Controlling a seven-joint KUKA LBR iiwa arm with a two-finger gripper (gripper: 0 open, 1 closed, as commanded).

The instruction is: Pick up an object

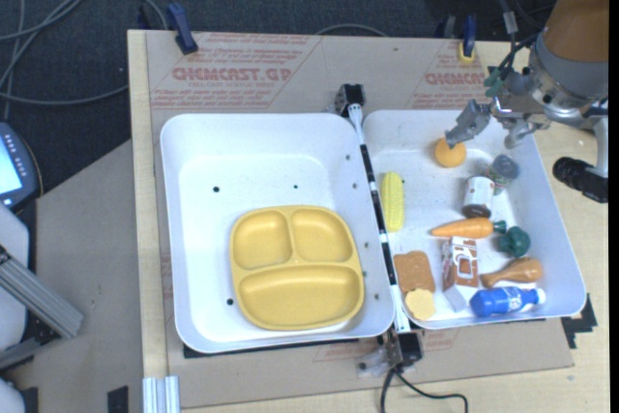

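- Camera view: we look down on two shallow white bins side by side on a bench; the left bin (193, 208) carries a yellow divided tray (295, 266) toward its near side.
- The arm (580, 24) enters from the right, its orange band above a grey wrist, and the gripper (492, 131) hangs over the far end of the right bin (561, 237).
- We see its two fingers spread apart, nothing between them; one fingertip sits just above a small orange ball (450, 153), though we cannot tell whether it touches.
- In the right bin, a corn cob (392, 200) lies along the left wall, well apart from the gripper.
- A small can (478, 195) stands near the middle, with a carrot (467, 228) just below it.
- Nearer us lie a brown bread slice (414, 272), a pale round disc (420, 305), a red-and-white packet (461, 263), a blue bottle (505, 302) and a brown bottle (513, 273).
- A dark green item (515, 241) rests just beside the carrot's leafy end.
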